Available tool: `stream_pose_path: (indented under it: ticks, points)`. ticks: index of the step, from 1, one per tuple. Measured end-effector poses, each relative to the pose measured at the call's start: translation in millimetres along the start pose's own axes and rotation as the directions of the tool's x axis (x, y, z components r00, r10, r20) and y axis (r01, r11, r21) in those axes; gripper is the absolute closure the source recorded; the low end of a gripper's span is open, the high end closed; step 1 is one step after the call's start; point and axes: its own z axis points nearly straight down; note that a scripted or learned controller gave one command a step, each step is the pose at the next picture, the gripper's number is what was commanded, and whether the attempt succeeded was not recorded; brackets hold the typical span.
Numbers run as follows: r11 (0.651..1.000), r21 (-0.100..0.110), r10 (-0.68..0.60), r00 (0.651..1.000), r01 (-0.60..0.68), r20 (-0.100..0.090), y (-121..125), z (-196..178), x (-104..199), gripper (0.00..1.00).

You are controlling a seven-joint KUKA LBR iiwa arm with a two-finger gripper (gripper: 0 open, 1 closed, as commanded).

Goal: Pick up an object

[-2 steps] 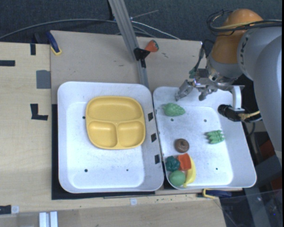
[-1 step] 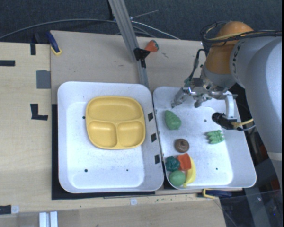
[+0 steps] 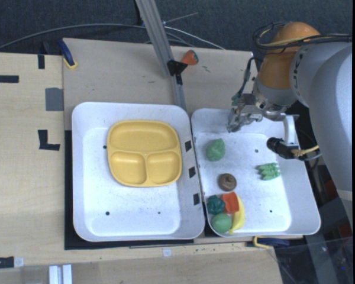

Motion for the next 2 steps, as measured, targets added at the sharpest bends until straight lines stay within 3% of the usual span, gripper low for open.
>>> stream_pose_path:
  ticks: [2]
  points:
    - [1.000,-0.007,0.002,1.000,-0.002,0.000,11,-88,3,1.00]
